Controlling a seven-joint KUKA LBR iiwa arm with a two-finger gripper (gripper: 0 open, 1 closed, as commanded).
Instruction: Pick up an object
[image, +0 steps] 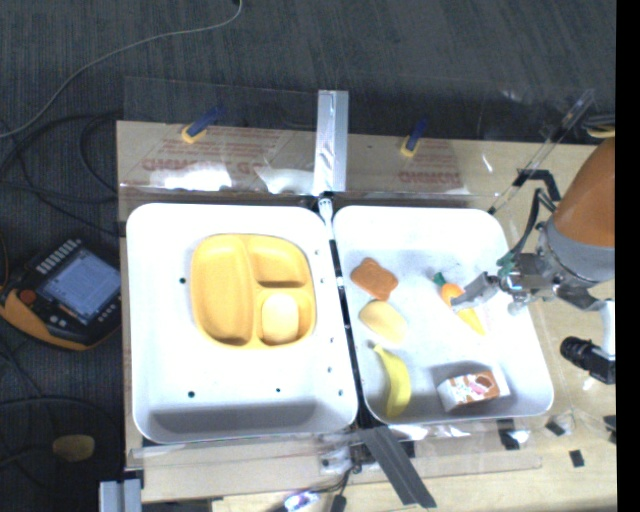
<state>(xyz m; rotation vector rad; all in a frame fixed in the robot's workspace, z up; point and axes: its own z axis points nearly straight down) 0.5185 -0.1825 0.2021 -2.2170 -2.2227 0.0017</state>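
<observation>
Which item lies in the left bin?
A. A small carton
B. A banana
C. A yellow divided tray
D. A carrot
C: the yellow divided tray sits alone in the left bin, while the banana, carton and carrot all lie in the right bin.

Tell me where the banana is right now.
In the camera view the banana lies in the right bin, near its front-left corner, just below the pale yellow piece and left of the small carton.
</observation>
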